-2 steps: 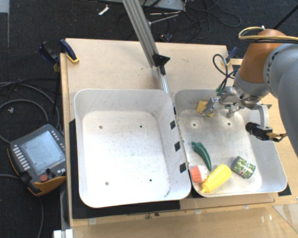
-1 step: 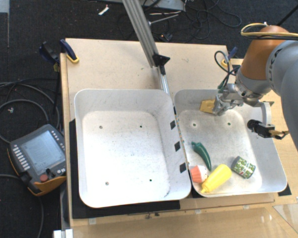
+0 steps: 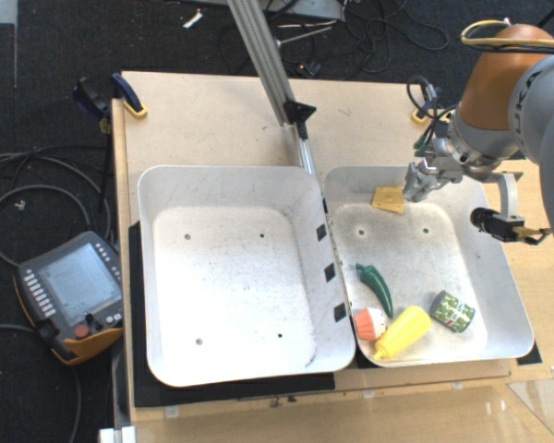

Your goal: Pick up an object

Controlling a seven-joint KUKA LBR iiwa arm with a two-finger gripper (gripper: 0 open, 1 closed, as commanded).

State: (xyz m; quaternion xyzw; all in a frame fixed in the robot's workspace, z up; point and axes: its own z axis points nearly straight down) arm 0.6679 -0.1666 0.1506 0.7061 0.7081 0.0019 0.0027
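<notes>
My gripper (image 3: 417,185) hangs over the far rim of the right bin (image 3: 499,275), just right of a tan sponge-like block (image 3: 388,199) that lies against the bin's back wall. Nothing shows between the fingers. In the bin's near part lie a green pepper (image 3: 377,287), a yellow bottle (image 3: 403,331), a small red and white item (image 3: 368,322) and a green can (image 3: 453,311).
The left bin (image 3: 166,201) sits beside the right one. A metal pole (image 3: 268,58) slants down to the gap between the bins. Yellow clamps (image 3: 129,100) grip the bench's far corners. A teach pendant (image 3: 69,293) lies on the floor at left.
</notes>
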